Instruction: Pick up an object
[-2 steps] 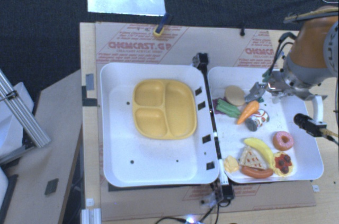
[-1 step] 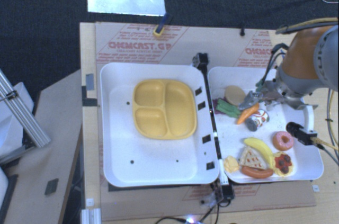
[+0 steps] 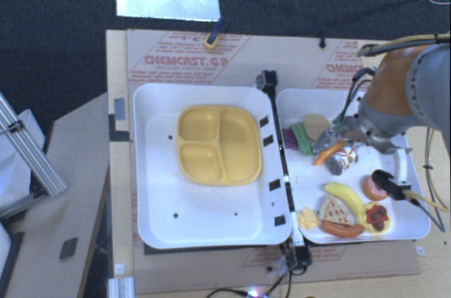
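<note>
Carrot [image 3: 328,153] looks like the likeliest target: a small orange toy stick lying at a slant in the right bin [image 3: 416,219], with the gripper [image 3: 331,141] low over its upper end. You cannot tell from this slanted view whether the tool is spread, pressed together or already pinching anything, so treat the grasp as unproven until you see the piece rise with it.

To do this step well, I would bring the tool down square across the carrot's narrow width rather than along its length, and keep clear of the can [image 3: 342,160] that sits touching or just beside it (a nudge would likely roll it). The green vegetable [image 3: 301,137] and the tan round piece [image 3: 316,125] lie just up-left, so a sideways approach from there looks crowded.

Everything in that bin appears to be smooth moulded plastic, which I judge slippery under hard fingers. Shapes vary: a curved yellow banana [image 3: 345,195], a flat wedge of sandwich [image 3: 335,210], a long sausage [image 3: 341,228], a ringed doughnut [image 3: 374,188] and a flat pizza slice [image 3: 378,217]. In the left bin [image 3: 155,219] rests a yellow divided plate [image 3: 218,144], shallow, rounded at the corners, with three compartments.
</note>
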### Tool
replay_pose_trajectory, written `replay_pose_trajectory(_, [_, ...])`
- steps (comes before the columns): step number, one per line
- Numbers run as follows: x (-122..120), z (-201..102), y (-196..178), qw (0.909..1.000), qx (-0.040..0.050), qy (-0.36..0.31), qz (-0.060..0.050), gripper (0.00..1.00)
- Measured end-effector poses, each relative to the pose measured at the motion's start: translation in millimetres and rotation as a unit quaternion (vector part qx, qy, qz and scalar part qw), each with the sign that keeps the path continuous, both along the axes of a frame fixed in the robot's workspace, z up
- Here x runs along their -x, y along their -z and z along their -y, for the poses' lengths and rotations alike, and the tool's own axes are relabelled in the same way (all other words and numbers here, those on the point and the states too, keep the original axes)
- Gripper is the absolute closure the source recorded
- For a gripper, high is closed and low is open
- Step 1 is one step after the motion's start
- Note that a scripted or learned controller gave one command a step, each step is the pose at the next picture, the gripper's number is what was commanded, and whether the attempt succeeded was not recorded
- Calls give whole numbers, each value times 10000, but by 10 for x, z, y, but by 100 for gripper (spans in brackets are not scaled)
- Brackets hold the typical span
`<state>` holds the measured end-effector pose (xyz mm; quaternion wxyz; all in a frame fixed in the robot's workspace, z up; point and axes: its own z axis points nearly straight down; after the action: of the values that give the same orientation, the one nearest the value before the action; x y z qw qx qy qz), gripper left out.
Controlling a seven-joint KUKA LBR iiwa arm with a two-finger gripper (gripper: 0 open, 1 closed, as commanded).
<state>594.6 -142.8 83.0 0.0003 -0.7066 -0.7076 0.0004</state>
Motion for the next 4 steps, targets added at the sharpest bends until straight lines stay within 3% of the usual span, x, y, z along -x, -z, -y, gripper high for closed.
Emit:
replay_pose_trajectory(1, [-16, 4, -128, 10000, 3, -4, 27, 100])
replay_pose_trajectory(3, [10, 54, -1188, 10000, 7, -11, 37, 100])
replay_pose_trajectory(4, [-3, 56, -1431, 10000, 4, -13, 28, 100])
